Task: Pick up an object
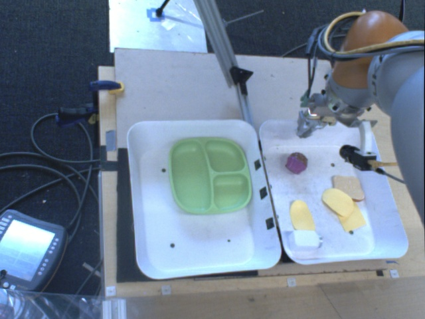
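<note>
Gripper (307, 126) hovers by the right bin's far edge, jaws' state unclear; that small purple toy (297, 163) looks light, rounded — pinch across its middle.

Green divided plate (210, 175), left bin (149, 244)

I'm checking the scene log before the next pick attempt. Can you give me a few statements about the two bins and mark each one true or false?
1. The green divided plate lies in the left bin. True.
2. The purple object sits on the green plate. False: it lies in the right bin, apart from the plate.
3. The gripper is above the far end of the right bin. True.
4. The yellow slices lie in the left bin. False: they are in the right bin, toward its near end.
5. The gripper holds the purple object. False: that object lies on the bin floor, apart from the gripper.
</note>
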`<control>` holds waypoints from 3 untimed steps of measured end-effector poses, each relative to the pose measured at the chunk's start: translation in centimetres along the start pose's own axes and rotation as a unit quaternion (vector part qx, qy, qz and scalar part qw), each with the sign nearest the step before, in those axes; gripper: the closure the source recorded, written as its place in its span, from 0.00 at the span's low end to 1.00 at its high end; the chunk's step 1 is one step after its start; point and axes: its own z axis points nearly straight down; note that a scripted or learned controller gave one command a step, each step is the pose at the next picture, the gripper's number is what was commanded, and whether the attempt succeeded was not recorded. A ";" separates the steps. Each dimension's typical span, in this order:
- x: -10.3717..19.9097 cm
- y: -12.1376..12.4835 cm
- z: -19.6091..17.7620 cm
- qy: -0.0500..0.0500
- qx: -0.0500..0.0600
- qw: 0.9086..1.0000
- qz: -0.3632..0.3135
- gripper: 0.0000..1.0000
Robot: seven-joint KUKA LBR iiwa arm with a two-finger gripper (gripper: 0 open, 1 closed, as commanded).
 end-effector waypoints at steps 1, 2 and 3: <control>0.0 0.3 -5.5 0.000 -0.001 1.000 -0.001 1.00; 4.0 -2.7 -5.1 0.001 0.004 1.000 -0.003 1.00; 8.0 -5.0 -6.4 0.002 0.004 1.000 -0.003 1.00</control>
